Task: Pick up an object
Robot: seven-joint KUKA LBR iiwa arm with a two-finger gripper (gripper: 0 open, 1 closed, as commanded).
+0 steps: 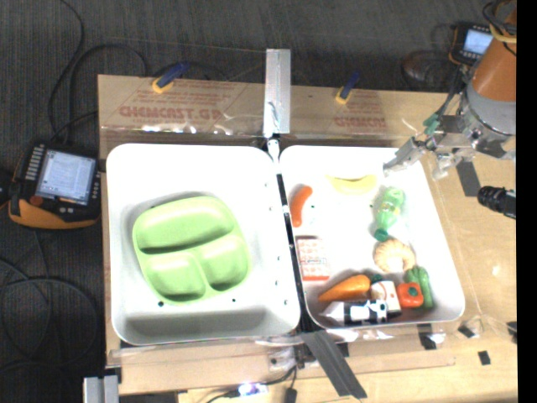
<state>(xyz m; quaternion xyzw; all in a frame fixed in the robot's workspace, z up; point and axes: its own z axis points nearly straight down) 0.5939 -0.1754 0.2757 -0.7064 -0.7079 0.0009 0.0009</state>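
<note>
Overhead, the gripper (417,152) hangs at the upper right corner of the right bin (449,250), reaching in from the right below the arm's orange band (495,70); its grey fingers are too small and blurred against the bench, so I cannot tell whether the jaws stand wide or narrow, and nothing shows between them. Nearest to it, inside the right bin, lies a pale yellow banana (353,182), with a green bottle (388,207) just below and to the right. An orange-red chili (299,203) lies close to the bin's left wall, and a small red and white carton (311,257) rests below it. Lower down, a round tan shell-like piece (393,254) sits near a cluster at the bin's front: a carrot (345,289), a black and white block (367,311), a red piece (409,295) and a dark green vegetable (424,283), packed close and partly touching. Separately, the left bin (126,309) holds a light green divided tray (190,246), tilted. A handheld screen (59,183) lies on the floor at far left.
</note>
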